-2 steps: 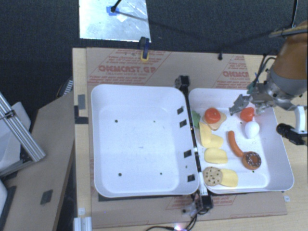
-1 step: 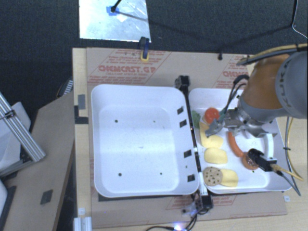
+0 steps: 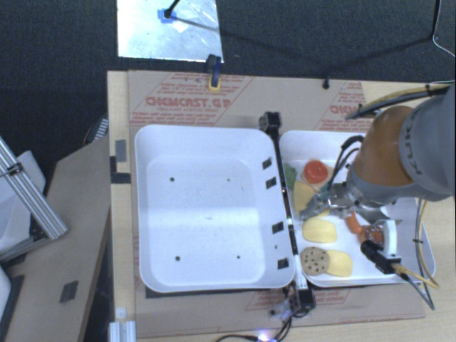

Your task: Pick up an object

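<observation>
1. Camera view, gripper [image 3: 313, 206]: reaching in from the right, low over the right bin [image 3: 335, 140], close to the divider between the two bins. Metal fingers pointing toward the left bin [image 3: 206, 209]. Finger spread: cannot tell, tips too small and partly blended with the items beneath.
2. Camera view, candidate objects, all in the right bin: red tomato-like piece [image 3: 315, 170] just above the gripper; pale yellow wedge [image 3: 304, 193] touching or directly beside the tips; yellow oval piece [image 3: 319, 229] just below; cookie [image 3: 314, 261] and second yellow piece [image 3: 340, 263] nearer the front edge; orange piece [image 3: 354, 224] under the wrist.
3. Deciding relation: pale yellow wedge nearest, lying just up and left of the tips, long axis roughly along the divider. Nothing visibly between the fingers; grasp judged not yet made.
</observation>
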Robot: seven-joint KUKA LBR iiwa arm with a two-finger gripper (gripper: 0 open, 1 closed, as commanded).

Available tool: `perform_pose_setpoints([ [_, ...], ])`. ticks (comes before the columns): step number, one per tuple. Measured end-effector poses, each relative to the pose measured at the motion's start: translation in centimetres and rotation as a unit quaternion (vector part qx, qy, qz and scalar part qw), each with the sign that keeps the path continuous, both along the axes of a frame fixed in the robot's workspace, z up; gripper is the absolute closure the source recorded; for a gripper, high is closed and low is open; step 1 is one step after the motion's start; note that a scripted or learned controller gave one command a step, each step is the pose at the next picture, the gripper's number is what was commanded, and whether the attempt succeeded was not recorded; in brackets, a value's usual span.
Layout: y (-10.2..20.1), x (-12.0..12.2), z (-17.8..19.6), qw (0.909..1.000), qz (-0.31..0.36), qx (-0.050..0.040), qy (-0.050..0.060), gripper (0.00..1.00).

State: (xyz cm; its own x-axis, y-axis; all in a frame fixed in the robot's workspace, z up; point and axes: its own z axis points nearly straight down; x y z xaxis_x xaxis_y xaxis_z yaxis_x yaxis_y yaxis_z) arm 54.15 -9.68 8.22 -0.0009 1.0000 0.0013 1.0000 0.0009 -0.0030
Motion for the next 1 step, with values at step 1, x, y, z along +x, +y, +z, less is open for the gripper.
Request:
perform_pose_setpoints([
  [1, 0.03, 0.21, 1.32, 1.0, 0.001, -0.0004, -0.003, 1.0],
])
